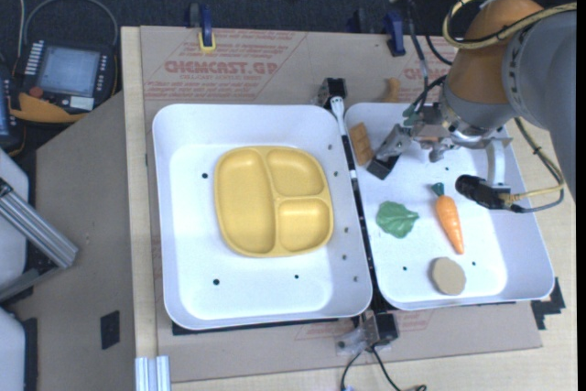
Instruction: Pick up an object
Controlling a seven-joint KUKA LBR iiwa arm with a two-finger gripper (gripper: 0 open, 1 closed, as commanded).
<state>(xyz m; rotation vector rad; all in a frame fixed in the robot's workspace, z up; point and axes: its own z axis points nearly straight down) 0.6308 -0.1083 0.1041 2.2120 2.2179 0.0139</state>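
Bench (275, 50): brown board carrying two shallow white bins side by side.
Left bin (183, 279): holds a yellow divided plate (273, 200) at its middle; nothing else in it.
Right bin (522, 252): holds every loose item; the arm works over its 12 o'clock half.
Arm (513, 59): grey with an orange band, entering from 2 o'clock and bending down toward the back of the right bin.
Jaws (389, 153): dark tip low over the bin's 10 o'clock corner, pointing toward 8 o'clock. Whether they are parted or closed cannot be told from here; nothing is visible between them.
Carrot (449, 221): nearest long item, lying flat near the bin centre. It sits at about 4 o'clock from the jaws, clearly apart from them. Long axis runs roughly 12 to 6 o'clock, leafy end toward 12, tip tilted slightly toward 5.
Green leaf piece (396, 219): flat, at 6 o'clock from the jaws, nearer than the carrot and just beside it at the carrot's 9 o'clock.
Tan round piece (448, 276): at the bin's 6 o'clock edge, farthest from the jaws.
Brown piece (360, 142): against the bin's 9 o'clock wall, just beside the jaws at their 10 o'clock.
Judgement: a carrot grasp calls for travel toward 4 o'clock and closing across the 3-to-9 line.
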